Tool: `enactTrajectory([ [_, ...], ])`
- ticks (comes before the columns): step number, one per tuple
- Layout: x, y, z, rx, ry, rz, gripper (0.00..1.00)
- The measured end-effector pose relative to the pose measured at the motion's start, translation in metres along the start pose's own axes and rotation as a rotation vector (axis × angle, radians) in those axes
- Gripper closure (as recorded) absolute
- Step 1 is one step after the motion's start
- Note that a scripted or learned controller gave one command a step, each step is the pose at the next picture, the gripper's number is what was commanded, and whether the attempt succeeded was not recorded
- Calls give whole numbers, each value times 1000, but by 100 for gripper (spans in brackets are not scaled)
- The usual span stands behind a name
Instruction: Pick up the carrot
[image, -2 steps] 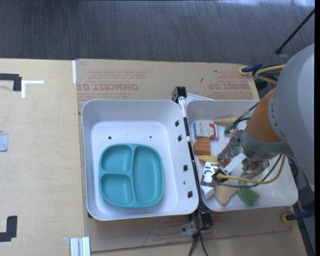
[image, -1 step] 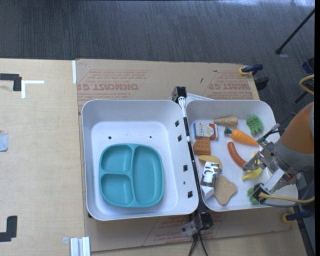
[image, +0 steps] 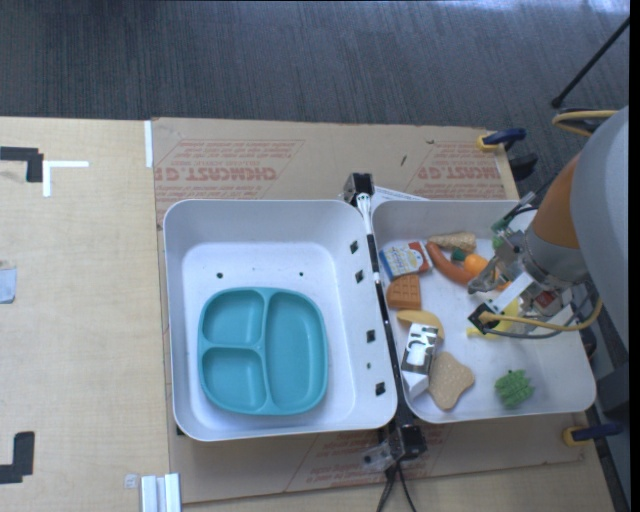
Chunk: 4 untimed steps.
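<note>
The carrot (image: 456, 266), orange with a small green top, lies near the back of the right bin (image: 560, 395), just below a tan bread piece (image: 453, 242). My gripper (image: 482, 302) hangs low over the bin just to the carrot's right. Its two dark fingertips (image: 481, 286) stand apart, so it is open with nothing between them. The upper fingertip is close to the carrot's right end; I cannot tell whether they touch. The grey arm with its orange band (image: 562, 210) comes in from the right.
The right bin also holds a blue-and-white carton (image: 402, 259), a brown waffle (image: 405, 292), a yellow piece (image: 420, 319), a white can (image: 420, 350), a bread slice (image: 450, 381) and a green broccoli (image: 514, 388). A teal divided plate (image: 264, 350) sits in the left bin (image: 250, 225).
</note>
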<state>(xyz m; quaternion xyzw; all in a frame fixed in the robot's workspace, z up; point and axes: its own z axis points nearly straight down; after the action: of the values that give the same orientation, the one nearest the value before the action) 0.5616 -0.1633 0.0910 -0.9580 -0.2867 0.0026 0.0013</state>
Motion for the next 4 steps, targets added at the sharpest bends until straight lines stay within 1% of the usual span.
enactTrajectory([
  [1,0,-1,-8,4,-5,-9,100],
  [3,-2,-2,-24,10,-14,-22,100],
  [4,-20,-29,1,2,0,-194,100],
])
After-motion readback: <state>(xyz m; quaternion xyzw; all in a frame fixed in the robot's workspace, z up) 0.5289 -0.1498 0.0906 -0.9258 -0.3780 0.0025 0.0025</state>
